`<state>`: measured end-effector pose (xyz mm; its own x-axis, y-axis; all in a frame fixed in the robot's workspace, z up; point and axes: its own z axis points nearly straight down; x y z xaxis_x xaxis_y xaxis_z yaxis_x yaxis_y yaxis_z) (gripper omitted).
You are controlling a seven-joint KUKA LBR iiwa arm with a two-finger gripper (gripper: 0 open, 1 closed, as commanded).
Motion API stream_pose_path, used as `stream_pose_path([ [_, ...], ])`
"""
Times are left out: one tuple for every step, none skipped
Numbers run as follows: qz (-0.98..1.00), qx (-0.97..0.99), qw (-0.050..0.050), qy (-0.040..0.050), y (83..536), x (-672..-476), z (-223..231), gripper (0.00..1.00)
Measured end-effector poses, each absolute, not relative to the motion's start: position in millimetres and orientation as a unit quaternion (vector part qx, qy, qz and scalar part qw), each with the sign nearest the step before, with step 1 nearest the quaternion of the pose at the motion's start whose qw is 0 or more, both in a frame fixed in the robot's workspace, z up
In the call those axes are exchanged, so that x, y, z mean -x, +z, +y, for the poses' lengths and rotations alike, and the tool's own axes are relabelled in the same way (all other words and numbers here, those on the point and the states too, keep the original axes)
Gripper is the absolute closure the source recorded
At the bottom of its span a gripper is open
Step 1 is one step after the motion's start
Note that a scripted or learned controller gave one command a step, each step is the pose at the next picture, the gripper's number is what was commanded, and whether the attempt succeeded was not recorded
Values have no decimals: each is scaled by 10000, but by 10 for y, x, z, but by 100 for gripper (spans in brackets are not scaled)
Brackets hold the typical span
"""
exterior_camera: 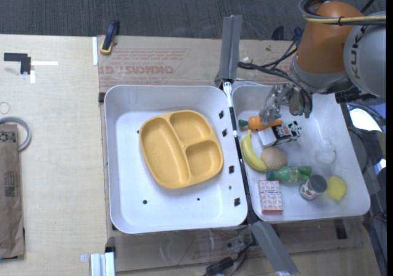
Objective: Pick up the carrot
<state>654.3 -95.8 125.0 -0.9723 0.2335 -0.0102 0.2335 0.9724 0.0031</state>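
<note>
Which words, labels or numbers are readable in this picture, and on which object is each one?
"KU", letters at the picture's edge, on the grey arm.
Red print on the cardboard sheet: upside down, too blurred to read.
Labels on the small red box and the can: too small.

One fixed camera is looking down at a slant on the desk (55,146), taking in both bins (116,164) from above, not close.
</note>
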Motion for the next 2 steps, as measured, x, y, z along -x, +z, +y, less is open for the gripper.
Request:
stream_pose_path([
  [9462,-3234,23,3,1927,-6485,-379,100],
  [9463,-3234,22,2,1926,-6485,-381,0],
])
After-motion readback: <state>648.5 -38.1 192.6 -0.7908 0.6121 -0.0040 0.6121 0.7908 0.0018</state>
